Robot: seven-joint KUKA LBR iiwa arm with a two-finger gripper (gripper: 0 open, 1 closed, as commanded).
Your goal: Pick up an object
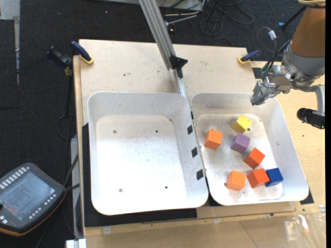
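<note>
Whether the metal gripper (258,98) is open or closed I cannot tell; nothing visible is in it. It hangs above the right bin's (289,138) far rim. Nearest, inside that smooth white bin, lies a yellow cube (241,124), with purple (240,143) and orange (213,138) cubes just beyond.

A robotics lab: clamps (85,56) fix a wooden bench (134,66), loose cables (227,9) cross dark floor, a teach pendant (26,198) lies near left.
</note>
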